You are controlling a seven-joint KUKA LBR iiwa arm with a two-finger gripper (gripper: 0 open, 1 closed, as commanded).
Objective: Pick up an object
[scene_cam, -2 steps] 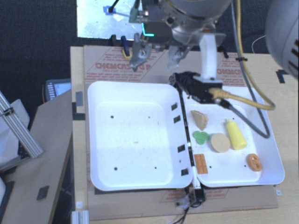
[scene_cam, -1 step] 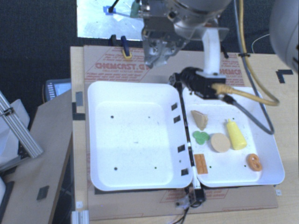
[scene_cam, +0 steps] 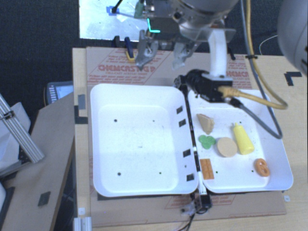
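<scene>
- Up at the top centre of the frame, your end effector [scene_cam: 163,52] hangs above the bins, fingers spread, nothing between them.
- Lower right, the right bin [scene_cam: 276,143] holds your candidates: yellow bottle [scene_cam: 243,138], tan disc [scene_cam: 226,147], orange ring [scene_cam: 262,167].
- Approach stage, I'd say; next you'd swing right and descend.

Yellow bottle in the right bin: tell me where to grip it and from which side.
Grip the yellow bottle across its middle, coming straight down from above. It lies flat, lengthwise up the bin, so its narrow width suits the jaws. The tan round disc touches its left side, leaving little room there.
</scene>
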